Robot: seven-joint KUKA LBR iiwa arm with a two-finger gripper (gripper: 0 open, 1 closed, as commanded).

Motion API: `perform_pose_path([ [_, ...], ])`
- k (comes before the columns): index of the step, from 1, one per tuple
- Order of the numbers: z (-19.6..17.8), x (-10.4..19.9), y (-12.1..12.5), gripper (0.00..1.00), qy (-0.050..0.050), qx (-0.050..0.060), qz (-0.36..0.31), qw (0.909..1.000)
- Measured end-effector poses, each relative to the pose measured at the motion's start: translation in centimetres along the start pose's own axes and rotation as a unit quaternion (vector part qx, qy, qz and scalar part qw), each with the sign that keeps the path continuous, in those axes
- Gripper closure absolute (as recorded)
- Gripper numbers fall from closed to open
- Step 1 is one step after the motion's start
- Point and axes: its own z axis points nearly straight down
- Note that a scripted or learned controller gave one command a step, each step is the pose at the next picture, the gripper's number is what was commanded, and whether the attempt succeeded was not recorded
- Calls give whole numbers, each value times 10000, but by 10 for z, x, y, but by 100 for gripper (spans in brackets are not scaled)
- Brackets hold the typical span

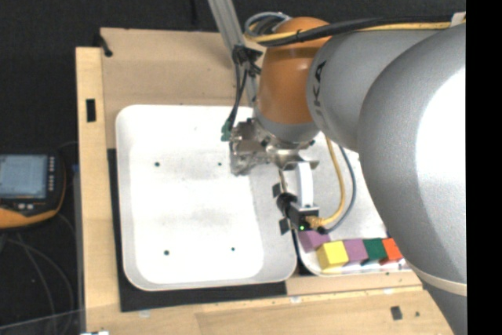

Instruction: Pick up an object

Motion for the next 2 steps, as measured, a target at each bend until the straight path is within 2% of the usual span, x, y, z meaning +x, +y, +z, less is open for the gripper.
perform_pose_path([
  [1, -21, -79, 29, 100, -29, -16, 71, 10000],
  [2, 2, -1, 37, 100, -5, 4, 1, 10000],
])
